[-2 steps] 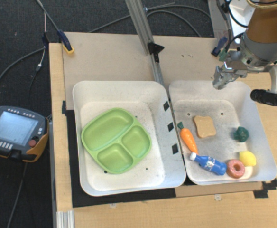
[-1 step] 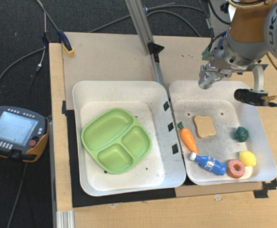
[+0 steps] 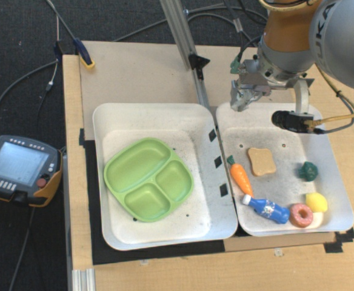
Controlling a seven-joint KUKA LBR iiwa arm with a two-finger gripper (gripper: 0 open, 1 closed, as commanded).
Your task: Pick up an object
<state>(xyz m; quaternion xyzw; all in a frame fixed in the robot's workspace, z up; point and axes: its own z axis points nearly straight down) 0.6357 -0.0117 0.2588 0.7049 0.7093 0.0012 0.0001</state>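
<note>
Down at the right bin's (image 3: pixel 340 180) front edge lie a pink donut (image 3: pixel 301 215), a blue bottle (image 3: pixel 268 209) and a yellow lemon (image 3: pixel 316 202). Near them lie a carrot (image 3: pixel 240 177), toast (image 3: pixel 262 161) and a green ball (image 3: pixel 308 171). High over that bin's back edge hang the jaws (image 3: pixel 242 97), holding nothing; how wide they are, I cannot tell.

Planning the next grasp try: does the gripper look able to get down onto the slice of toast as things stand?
Probably yes. The toast lies flat with bare bin floor around it, the carrot just apart; the gripper hangs above the bin's far edge.
</note>
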